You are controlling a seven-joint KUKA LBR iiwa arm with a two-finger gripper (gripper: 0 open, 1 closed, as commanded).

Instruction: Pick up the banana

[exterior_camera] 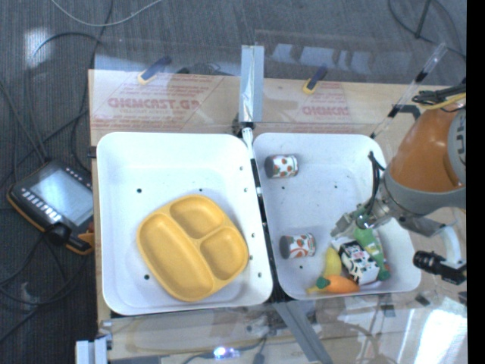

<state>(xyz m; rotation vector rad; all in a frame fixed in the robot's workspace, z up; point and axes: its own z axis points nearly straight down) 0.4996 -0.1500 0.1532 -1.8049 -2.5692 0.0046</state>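
The divided plate (193, 246) lies in the left bin (121, 158). In the right bin (333, 154), one cup (281, 166) lies at 11 o'clock, another cup (298, 246) at 8, and the banana (333, 264) at 5.

Both bins (121, 203) were plain white, dotted with a few small dark holes. A yellow three-part tray (192, 246) lay in the left one. Near the right bin's (333, 165) far-left corner lay a white cup (281, 166) with red spots; a second cup (298, 246) by its left edge was grey at one end, white with red marks at the other. By the near-right corner, the banana (333, 264) was yellow, the carrot (336, 284) orange with a green tip, the box (358, 262) white with black patches, the bottle (367, 237) green. The arm (428, 161) was orange over grey. The bench (189, 105) was pale tan with faded red lettering.
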